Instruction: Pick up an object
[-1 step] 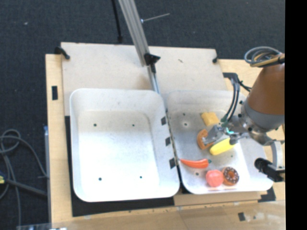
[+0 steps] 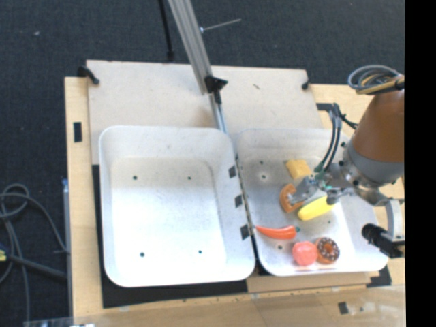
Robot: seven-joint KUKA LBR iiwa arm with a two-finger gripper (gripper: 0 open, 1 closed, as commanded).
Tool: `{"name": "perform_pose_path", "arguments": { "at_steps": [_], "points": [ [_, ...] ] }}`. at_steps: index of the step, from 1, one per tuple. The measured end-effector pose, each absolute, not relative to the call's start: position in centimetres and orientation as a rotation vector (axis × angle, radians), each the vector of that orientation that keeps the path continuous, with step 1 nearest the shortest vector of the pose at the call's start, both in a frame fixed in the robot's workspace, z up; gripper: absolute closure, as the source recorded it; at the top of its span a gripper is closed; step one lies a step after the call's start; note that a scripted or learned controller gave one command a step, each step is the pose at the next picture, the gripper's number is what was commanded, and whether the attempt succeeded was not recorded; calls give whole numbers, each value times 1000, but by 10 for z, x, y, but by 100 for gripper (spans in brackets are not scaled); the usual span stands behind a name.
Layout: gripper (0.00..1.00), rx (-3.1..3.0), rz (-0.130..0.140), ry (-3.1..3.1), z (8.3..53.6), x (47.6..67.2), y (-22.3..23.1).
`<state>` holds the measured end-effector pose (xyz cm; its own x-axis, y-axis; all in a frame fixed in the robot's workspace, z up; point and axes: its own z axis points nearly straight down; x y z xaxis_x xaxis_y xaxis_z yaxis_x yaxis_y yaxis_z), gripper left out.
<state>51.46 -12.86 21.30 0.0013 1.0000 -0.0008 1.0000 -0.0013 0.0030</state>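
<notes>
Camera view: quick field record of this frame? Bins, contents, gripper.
left bin: no objects seen inside
right bin: holds every object
objects: tan block, orange piece, yellow piece, red-orange carrot shape, pink ball, dark round piece
gripper: low over the orange and yellow pieces
grasp: cannot tell from this angle
arm: enters from the view's right
</notes>
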Motion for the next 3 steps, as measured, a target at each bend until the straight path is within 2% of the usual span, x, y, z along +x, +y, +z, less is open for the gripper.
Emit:
{"name": "perform_pose_path", "arguments": {
  "at_steps": [2, 3],
  "points": [
    [0, 2225, -4, 2220, 125, 506, -127],
    [0, 2225, -3, 2218, 100, 506, -128]
  ]
}}
